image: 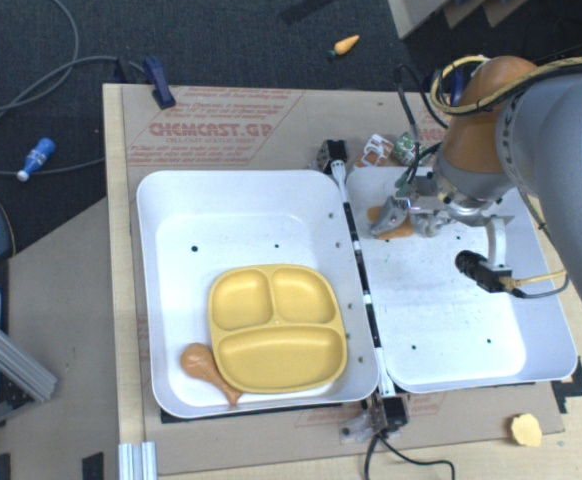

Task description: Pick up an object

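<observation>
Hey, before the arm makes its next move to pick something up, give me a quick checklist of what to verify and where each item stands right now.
1. Gripper is over the right bin: ok.
2. A target is within reach: ok, an orange object lies right at the gripper.
3. Orange object is actually held: cannot tell, the gripper covers most of it.
4. Other things are out of the way: ok, the yellow plate and tan drumstick toy lie in the left bin.
</observation>
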Controlling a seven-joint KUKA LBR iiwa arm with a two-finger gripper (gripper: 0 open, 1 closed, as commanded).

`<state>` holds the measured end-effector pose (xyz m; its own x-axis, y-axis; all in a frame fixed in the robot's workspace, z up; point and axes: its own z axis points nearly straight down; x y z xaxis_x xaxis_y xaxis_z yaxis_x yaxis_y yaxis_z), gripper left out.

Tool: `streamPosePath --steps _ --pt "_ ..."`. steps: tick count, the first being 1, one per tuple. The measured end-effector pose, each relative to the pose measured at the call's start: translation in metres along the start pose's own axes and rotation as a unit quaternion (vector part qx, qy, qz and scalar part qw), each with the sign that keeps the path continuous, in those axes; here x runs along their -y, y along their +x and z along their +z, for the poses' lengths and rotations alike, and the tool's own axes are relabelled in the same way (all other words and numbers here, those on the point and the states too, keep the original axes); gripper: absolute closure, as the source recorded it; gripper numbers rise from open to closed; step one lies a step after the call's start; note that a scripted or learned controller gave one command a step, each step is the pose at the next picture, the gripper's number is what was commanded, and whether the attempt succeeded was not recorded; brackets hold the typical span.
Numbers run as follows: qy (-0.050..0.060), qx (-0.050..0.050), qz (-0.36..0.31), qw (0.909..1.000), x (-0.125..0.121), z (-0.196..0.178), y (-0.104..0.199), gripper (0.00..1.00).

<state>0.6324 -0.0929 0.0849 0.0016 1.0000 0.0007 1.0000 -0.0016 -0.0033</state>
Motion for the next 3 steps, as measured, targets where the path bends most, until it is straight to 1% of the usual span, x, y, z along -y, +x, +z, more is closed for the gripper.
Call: streamPosePath --steps 1,2,3 --pt "-0.004 0.001 -0.002 1.0 -0.036 0.0 -0.006 0.0" --pt "0.0 0.0 0.0 1.0 -0.021 0.0 -0.002 0.0" --pt "-0.004 0.001 -0.002 1.0 -0.035 0.0 -0.01 0.0"
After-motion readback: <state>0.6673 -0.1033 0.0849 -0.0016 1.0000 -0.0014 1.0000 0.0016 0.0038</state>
